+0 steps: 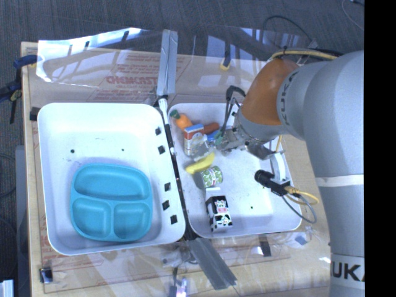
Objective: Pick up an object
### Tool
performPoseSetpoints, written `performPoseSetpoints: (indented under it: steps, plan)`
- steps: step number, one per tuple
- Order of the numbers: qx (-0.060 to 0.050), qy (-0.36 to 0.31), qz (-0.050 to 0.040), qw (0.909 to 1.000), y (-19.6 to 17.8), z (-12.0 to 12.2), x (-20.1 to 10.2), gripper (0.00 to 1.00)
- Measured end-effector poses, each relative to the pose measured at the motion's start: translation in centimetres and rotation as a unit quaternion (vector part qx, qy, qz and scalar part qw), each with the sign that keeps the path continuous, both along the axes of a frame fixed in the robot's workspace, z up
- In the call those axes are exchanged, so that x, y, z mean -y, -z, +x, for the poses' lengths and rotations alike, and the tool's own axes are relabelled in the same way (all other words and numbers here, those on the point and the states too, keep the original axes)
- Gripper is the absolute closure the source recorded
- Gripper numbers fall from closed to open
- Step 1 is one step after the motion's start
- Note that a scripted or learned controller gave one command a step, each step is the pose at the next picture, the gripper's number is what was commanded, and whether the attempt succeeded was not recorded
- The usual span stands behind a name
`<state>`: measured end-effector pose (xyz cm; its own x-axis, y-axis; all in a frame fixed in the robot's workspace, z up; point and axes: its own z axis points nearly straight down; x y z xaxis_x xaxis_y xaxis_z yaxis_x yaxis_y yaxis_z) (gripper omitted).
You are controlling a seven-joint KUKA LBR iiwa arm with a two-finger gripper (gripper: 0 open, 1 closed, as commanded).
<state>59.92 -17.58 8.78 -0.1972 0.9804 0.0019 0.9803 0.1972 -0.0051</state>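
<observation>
My gripper (218,140) hangs beside crowded carton (193,138), banana (201,163), green cup (211,176); jaw state unclear; arm reads "UKA".

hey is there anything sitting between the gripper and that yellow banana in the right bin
Nothing visible stands between them. The gripper is low in the right bin, up and to the right of the yellow banana, with bare white floor in the gap. The small box sits just above the banana, crowding it from that side.
</observation>
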Motion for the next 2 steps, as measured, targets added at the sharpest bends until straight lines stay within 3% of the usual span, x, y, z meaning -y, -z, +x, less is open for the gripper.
performPoseSetpoints:
  steps: [1, 2]
  plan:
    - [-0.003, -0.001, 0.0003, 1.0, -0.6, 0.0, 0.1, 1.0]
    - [0.001, -0.137, 0.0001, 0.9906, -8.8, 2.8, -0.3, 1.0]
